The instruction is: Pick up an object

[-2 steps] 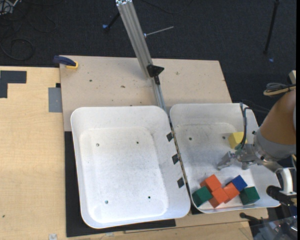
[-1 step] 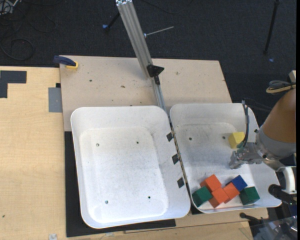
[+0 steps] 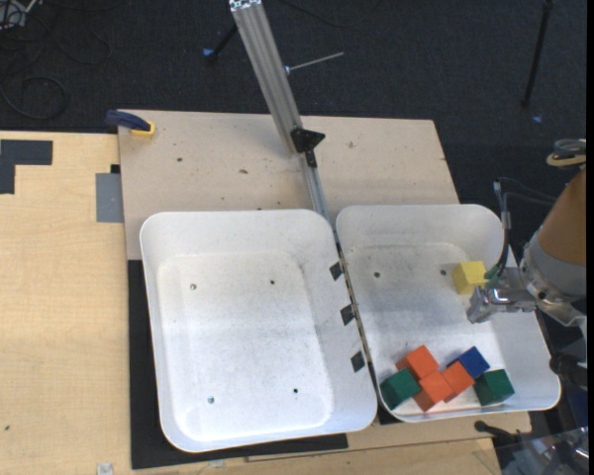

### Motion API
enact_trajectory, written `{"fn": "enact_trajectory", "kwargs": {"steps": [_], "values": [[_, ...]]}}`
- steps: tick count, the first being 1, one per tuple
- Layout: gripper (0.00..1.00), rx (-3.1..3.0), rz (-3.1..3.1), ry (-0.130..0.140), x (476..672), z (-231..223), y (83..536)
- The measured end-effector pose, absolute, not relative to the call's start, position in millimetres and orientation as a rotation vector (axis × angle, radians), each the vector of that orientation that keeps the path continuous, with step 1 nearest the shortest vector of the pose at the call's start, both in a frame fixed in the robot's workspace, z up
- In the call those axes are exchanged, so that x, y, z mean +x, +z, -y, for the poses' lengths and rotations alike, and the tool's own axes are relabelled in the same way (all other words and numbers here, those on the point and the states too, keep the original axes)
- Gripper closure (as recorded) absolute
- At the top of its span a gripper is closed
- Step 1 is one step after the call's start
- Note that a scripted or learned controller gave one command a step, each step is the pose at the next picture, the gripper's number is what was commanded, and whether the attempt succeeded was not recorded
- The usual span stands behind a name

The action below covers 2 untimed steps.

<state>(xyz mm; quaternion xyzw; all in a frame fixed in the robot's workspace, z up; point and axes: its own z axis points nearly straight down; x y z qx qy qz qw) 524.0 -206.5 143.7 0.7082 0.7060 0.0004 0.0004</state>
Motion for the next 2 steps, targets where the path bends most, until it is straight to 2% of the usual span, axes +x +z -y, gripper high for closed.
{"fn": "enact_trajectory", "kwargs": {"steps": [1, 2], "values": [[1.00, 2.217, -2.221, 0.004, 523.9, 201.2, 205.0], [1.00, 2.218, -2.222, 0.002, 523.3, 200.3, 247.5]]}}
